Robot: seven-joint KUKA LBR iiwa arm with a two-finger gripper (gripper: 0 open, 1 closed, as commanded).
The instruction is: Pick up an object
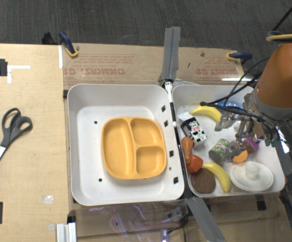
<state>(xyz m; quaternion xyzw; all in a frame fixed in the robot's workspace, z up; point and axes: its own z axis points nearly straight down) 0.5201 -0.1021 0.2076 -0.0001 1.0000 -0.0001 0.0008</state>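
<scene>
Objects for picking lie in the right bin (282, 168), clustered along its left wall and front. Largest to smallest across the scene: the counter (25, 185) carries two white bins side by side. The left bin (85, 150) holds a yellow divided plate (134, 147) near its centre. The arm (282, 77) reaches in from the right, and its gripper (244, 130) hangs low over the middle of the right bin; whether the jaws are apart or together cannot be told. In the right bin, a white lid (251, 175) rests at the front right. One banana (209, 112) lies toward the back, another (220, 175) at the front beside a brown disc (203, 181). A red piece (194, 162) sits against the left wall. Scissors (7, 135) lie on the counter, well apart to the left.
</scene>
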